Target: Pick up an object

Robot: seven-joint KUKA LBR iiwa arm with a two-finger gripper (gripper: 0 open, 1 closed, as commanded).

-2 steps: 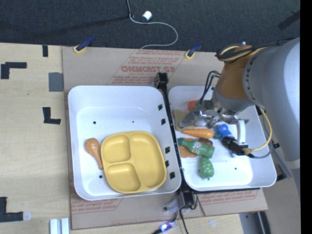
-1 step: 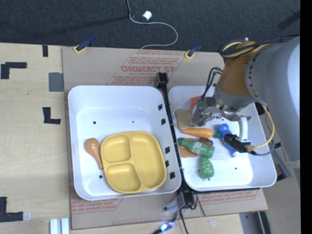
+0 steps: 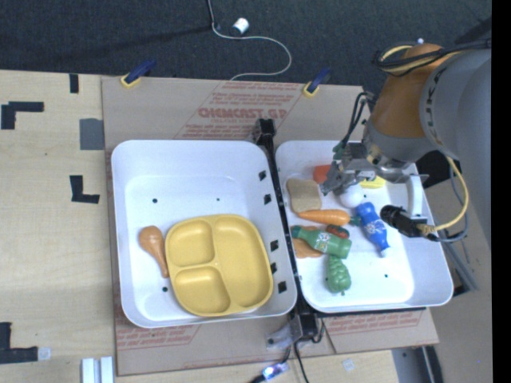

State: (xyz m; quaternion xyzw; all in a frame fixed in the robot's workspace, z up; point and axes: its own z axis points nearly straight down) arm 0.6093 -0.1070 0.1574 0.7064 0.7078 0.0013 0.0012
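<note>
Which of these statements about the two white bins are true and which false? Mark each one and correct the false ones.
1. The yellow divided plate lies in the left bin. True.
2. The blue bottle lies in the left bin. False: it lies in the right bin.
3. The gripper is above the right bin. True.
4. The carrot lies on the plate. False: it is in the right bin, beside the slice of bread.
5. A wooden spoon lies left of the plate. True.

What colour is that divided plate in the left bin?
Yellow; the divided plate shows clearly in the overhead camera view.
</note>
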